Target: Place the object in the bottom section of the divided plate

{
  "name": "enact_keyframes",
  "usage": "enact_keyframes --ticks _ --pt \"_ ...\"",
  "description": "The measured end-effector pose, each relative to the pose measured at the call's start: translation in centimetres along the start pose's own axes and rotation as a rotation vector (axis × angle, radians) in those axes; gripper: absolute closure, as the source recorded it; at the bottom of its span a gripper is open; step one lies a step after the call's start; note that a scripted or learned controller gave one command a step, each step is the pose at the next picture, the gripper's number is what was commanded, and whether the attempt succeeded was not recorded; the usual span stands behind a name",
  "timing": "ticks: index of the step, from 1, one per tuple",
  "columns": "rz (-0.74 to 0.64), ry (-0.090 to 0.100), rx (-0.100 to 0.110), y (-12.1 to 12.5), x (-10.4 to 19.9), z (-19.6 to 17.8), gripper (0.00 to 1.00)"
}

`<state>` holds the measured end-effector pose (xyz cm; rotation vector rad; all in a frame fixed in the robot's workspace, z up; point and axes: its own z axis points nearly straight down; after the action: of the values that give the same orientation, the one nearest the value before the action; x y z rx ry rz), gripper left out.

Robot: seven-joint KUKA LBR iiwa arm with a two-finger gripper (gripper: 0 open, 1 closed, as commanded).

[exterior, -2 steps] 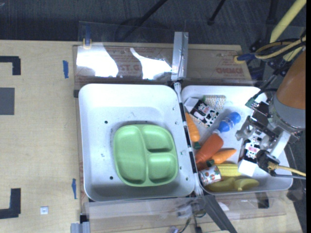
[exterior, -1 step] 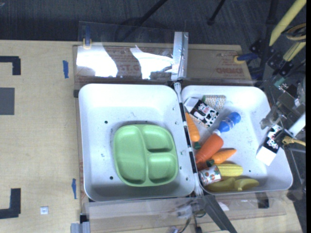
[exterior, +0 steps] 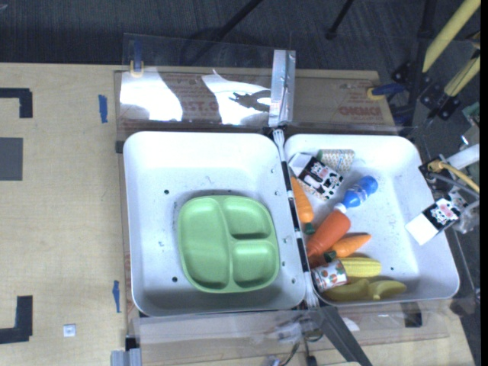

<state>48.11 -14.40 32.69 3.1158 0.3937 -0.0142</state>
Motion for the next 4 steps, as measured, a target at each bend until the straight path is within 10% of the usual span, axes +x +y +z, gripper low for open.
enact_keyframes --ticks 1,3,4 --pt "0.000 0.001 0.000 0.0 0.0 0.0 0.00" --pt "0.045 0.001 0.000 8.7 2.0 -10.6 0.00" --pt "0.048 0.001 0.004 7.7 -2.0 6.3 0.00"
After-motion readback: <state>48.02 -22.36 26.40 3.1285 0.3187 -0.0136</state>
